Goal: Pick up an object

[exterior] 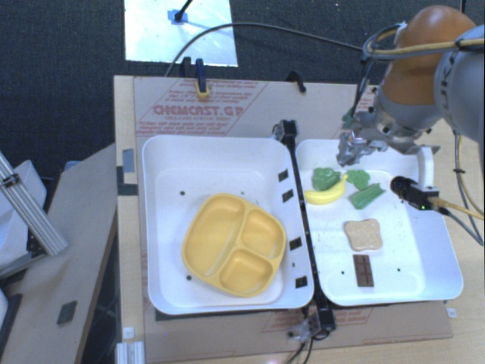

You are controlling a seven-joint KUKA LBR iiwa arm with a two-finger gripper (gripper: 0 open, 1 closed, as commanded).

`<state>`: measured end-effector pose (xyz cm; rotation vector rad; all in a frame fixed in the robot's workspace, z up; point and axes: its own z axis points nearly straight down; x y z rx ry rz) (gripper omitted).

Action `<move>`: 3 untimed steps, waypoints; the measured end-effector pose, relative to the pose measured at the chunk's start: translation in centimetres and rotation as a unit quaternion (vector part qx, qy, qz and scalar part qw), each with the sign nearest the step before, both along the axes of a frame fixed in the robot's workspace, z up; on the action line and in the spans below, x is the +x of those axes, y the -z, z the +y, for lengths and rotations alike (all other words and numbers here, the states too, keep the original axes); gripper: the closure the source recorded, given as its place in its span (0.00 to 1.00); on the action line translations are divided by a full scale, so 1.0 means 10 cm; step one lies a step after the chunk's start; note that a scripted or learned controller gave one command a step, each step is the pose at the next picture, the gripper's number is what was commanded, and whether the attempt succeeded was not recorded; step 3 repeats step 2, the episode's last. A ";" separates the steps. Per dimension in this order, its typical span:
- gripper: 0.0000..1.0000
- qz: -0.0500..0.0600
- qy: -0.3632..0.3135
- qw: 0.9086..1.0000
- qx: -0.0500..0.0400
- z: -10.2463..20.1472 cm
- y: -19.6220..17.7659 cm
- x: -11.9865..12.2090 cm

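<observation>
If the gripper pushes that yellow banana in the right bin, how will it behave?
The banana looks like smooth moulded plastic, so probably stiff, light and somewhat slippery. Its curved shape may make it pivot or rock, and it would likely nudge the green pieces touching it.

Bright, even overhead light, glare on the foil sheet (179, 20) at eleven o'clock, soft shadows, slightly grainy focus.

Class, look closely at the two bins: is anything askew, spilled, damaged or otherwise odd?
Nothing is spilled or broken. The yellow divided plate sits turned at an angle to the left bin's walls. In the right bin, the banana, green pieces, toast and chocolate bar lie scattered, which looks normal for picking.
</observation>
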<state>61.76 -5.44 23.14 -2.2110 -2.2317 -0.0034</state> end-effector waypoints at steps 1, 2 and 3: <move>1.00 -0.001 0.000 1.000 0.000 0.62 0.04 0.09; 1.00 0.000 -0.001 1.000 0.000 1.26 0.09 0.09; 1.00 0.000 -0.001 1.000 0.000 1.26 0.09 0.09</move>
